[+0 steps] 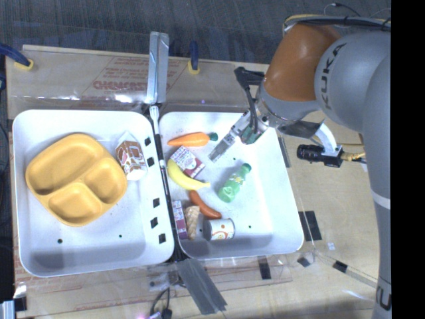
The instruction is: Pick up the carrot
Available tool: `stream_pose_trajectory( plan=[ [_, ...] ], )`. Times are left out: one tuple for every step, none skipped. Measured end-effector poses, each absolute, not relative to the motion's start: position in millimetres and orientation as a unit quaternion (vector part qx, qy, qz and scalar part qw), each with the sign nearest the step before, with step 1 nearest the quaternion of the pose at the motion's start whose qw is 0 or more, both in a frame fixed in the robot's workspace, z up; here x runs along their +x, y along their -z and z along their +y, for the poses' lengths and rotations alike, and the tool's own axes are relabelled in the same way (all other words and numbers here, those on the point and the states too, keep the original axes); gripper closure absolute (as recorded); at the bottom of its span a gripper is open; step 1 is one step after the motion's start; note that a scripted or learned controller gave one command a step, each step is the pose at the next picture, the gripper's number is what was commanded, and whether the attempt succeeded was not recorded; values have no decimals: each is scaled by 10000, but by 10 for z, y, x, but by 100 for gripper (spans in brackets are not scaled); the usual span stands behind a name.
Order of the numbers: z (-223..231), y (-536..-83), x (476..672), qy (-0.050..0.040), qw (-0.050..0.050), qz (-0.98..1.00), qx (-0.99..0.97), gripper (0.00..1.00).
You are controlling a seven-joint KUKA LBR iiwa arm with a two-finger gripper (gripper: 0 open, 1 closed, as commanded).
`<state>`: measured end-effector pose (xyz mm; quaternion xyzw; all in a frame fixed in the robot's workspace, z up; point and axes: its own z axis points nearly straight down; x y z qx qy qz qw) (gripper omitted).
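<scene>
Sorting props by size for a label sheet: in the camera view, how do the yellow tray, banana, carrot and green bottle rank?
Largest to smallest:
1. yellow tray
2. banana
3. carrot and green bottle look alike; I won't rank them.

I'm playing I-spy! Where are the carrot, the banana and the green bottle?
carrot [188,139]: camera view, middle of its orange body.
banana [182,177]: camera view, middle of its yellow curve.
green bottle [231,187]: camera view, its body below the cap.

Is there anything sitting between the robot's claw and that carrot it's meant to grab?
Nothing visible does. The carrot lies near the back of the right bin, and the gripper hangs just to its right over bare white floor. The banana and the red packet lie in front of the carrot, off that line.
</scene>
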<state>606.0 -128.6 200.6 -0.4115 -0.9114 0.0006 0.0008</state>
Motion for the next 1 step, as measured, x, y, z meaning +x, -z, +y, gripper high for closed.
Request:
stream_pose_trajectory(
  plan=[
    [-1512,-3126,5932,-5,-15,-9458,-3248,0]
  ],
)
